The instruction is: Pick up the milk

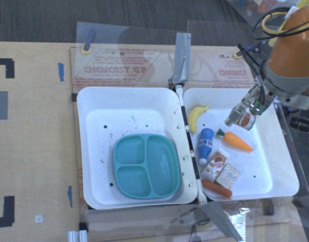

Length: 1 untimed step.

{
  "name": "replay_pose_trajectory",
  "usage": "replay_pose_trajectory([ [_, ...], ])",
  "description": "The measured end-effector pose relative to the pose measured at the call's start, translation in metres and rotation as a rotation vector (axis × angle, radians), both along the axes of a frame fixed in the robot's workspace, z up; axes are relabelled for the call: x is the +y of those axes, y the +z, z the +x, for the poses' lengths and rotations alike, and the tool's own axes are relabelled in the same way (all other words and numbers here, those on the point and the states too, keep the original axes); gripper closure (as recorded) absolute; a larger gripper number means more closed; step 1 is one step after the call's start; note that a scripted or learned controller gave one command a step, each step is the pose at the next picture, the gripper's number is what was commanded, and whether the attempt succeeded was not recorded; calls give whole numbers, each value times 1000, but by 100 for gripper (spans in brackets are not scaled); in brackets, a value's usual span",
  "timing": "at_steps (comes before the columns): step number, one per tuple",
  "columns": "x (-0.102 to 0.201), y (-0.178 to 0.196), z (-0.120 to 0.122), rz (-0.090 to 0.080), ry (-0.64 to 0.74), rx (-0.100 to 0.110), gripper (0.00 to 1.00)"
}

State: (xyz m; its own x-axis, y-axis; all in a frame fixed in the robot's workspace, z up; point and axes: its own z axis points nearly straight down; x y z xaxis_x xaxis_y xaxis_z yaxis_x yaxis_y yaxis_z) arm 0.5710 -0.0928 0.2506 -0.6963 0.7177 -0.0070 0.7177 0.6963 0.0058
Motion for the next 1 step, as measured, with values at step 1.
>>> replay_pose_trajectory([
  [1, 58, -45, 56, 0, 17, 3, 100],
])
